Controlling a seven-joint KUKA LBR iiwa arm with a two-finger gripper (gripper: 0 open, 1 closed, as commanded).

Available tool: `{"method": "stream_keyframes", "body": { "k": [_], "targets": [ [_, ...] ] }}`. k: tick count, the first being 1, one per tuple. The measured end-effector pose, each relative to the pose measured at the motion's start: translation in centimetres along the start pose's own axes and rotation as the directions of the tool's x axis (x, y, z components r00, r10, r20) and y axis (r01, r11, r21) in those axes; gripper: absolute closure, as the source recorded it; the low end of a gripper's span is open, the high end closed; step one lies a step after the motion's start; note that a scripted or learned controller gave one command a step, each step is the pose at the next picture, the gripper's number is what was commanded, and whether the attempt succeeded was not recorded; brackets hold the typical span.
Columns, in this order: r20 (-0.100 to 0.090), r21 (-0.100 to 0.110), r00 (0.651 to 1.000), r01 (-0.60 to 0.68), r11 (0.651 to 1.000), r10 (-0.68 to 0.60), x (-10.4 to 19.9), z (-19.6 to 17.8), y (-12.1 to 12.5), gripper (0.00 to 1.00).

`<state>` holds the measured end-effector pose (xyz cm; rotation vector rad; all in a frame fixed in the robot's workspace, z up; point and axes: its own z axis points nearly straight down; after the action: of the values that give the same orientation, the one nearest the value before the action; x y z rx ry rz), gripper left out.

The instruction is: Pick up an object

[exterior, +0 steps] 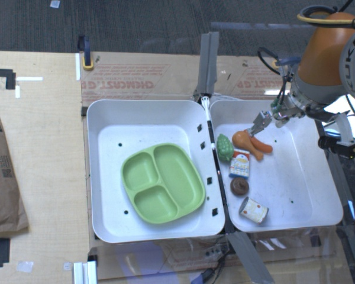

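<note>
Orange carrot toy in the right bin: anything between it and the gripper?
Nothing visible. The gripper hangs just above and beside the orange carrot toy, with no item between them. The green toy and small carton crowd the carrot's left and lower sides, so the fingers may bump them on closing.

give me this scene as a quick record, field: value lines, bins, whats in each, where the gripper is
left bin: holds a green divided plate with three compartments
right bin: holds five small items, grouped at its left side
items, back to front: orange carrot-like toy, green toy against the divider, small carton, brown round piece, pale can on its side
gripper: over the back of the right bin, just above the orange toy
grasp: nothing seen between the fingers
arm: enters from the right
</note>
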<state>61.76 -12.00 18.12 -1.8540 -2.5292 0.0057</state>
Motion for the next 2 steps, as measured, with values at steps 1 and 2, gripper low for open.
{"method": "stream_keyframes", "body": {
  "k": [1, 2],
  "targets": [
    [0.002, -0.003, 1.0, 0.022, 1.0, -0.022, 1.9, 7.8, -1.3, 0.0],
    [0.002, -0.012, 0.987, -0.161, 0.987, 0.161, 1.2, 8.6, 0.9, 0.0]
  ]
}}
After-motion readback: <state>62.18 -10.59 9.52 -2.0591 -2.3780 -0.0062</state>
